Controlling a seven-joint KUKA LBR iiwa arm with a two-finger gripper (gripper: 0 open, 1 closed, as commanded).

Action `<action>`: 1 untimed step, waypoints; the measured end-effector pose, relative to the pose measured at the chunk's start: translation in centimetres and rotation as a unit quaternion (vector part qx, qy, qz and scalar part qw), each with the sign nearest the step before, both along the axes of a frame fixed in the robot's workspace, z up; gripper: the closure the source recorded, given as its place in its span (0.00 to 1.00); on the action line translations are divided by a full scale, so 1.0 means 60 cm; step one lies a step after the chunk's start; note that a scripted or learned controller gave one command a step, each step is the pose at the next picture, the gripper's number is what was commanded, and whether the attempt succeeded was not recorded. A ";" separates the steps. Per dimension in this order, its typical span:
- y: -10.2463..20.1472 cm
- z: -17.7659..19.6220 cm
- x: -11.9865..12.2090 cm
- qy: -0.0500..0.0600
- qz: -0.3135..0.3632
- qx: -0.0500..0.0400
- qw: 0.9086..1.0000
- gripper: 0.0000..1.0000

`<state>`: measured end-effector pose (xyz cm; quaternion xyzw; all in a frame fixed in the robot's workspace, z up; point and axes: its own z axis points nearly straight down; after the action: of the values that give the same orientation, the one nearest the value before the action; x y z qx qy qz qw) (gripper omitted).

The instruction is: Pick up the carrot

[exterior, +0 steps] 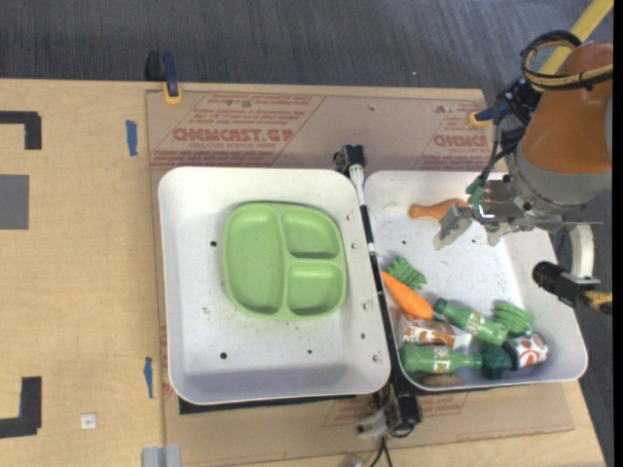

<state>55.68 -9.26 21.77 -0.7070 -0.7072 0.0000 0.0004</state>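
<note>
Near edge of right bin (pixel 569 358): green bottles (pixel 458 360) and a can (pixel 531 350) heaped. Carrot (pixel 408 296) with green top lies by the bin's left wall, mid-way up — untouched. Farther back, gripper (pixel 469 222) hovers near the far edge, fingers spread, nothing between them — just beside an orange piece (pixel 433 208).

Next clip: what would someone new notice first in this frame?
Likely the bright green divided plate lying alone in the left bin. Next, the arm's gripper over the right bin, near a small orange piece at its far end. The carrot lies by the divider, above a heap of green bottles and cans.
</note>
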 end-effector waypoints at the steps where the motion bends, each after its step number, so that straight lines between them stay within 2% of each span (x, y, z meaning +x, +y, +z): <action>1: 0.112 -0.055 -0.081 0.001 0.130 0.000 0.991 0.00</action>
<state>50.79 -2.56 18.45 -0.6090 -0.7932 0.0004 0.0014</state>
